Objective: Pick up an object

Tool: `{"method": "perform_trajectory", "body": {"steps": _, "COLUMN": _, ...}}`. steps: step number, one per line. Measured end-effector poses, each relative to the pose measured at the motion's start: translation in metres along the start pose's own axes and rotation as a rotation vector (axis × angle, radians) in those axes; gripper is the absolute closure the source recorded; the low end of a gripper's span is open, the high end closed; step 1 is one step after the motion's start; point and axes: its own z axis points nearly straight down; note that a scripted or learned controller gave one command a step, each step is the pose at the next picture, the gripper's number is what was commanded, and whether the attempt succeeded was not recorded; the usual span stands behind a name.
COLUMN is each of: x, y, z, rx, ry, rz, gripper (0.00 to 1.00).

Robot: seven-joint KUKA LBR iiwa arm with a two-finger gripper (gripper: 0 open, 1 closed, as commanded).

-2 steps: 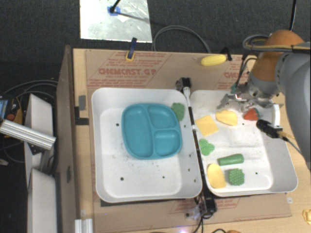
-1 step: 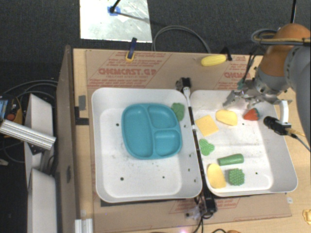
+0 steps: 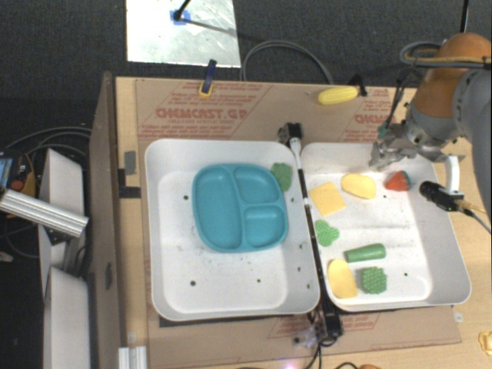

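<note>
The right bin (image 3: 430, 283) holds several toy foods: a yellow oval piece (image 3: 358, 185), a yellow flat square (image 3: 328, 198), a red piece (image 3: 397, 181), a green leafy piece (image 3: 327, 233), a green cylinder (image 3: 364, 253), a yellow lump (image 3: 342, 277) and a green knobbly piece (image 3: 373, 280). My gripper (image 3: 382, 155) hangs over the bin's far edge, just above and right of the yellow oval piece and left of the red one. Nothing shows between its tips.
The left bin (image 3: 173, 275) carries a blue divided plate (image 3: 238, 206) and a green piece (image 3: 282, 175) at its far right corner. A yellow banana-like toy (image 3: 338, 94) lies on the cardboard behind the bins. A black divider clamp (image 3: 292, 135) sits between the bins.
</note>
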Motion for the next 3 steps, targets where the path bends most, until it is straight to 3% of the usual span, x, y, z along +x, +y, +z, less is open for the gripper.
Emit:
{"method": "perform_trajectory", "body": {"steps": 1, "x": 0.000, "y": 0.000, "z": 0.001, "rx": 0.001, "ry": 0.000, "rz": -0.001, "gripper": 0.00}}
{"method": "perform_trajectory", "body": {"steps": 2, "x": 0.019, "y": -0.005, "z": 0.034, "rx": 0.007, "ry": 0.003, "rz": 0.000, "gripper": 0.00}}
{"method": "perform_trajectory", "body": {"steps": 3, "x": 0.018, "y": -0.003, "z": 0.020, "rx": 0.001, "ry": 0.001, "rz": -0.002, "gripper": 1.00}}
